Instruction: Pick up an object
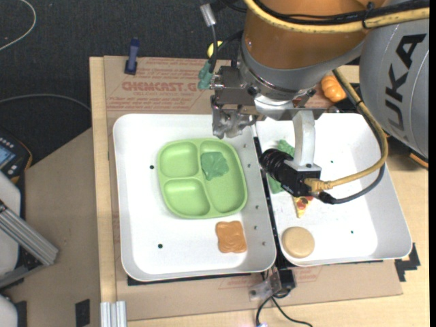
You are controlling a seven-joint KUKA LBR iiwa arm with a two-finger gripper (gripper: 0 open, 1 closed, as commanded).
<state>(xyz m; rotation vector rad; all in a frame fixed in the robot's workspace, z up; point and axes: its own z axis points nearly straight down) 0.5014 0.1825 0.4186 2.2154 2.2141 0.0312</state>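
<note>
Two bins: left white bin [133,203] and right white bin [381,203] lie side by side, their inner rims touching down the middle of the camera view.
Camera view, arm: the grey and orange arm reaches in from the right and hangs over the far end of the seam between the bins.
Gripper: the gripper [230,125] sits low over the far edge of the left bin, just beyond the plate's far rim. Its metal body hides the tips, so I cannot tell whether it is open or closed, and nothing can be seen held in it.
Plate: a green divided plate [178,182] lies flat in the middle of the left bin.
Nearest candidate: a green leafy toy piece [215,164] lies in the plate's far right compartment, apart from the gripper.
Key relation: the leafy piece lies just nearward of the gripper and a touch to the view's left, so the likely approach is a short shift toward the near edge and then a descent.
Long axis: the piece looks roughly as broad as it is long, so no clear grasp axis can be read.
Other candidates: a tan waffle-like piece [230,237] lies on the left bin floor near the plate's near corner, and a round beige disc [298,242] lies in the near left corner of the right bin. Both are well apart from the gripper.
Risk: the compartment walls and the plate rim stand close around the leafy piece and may crowd a grasp.
</note>
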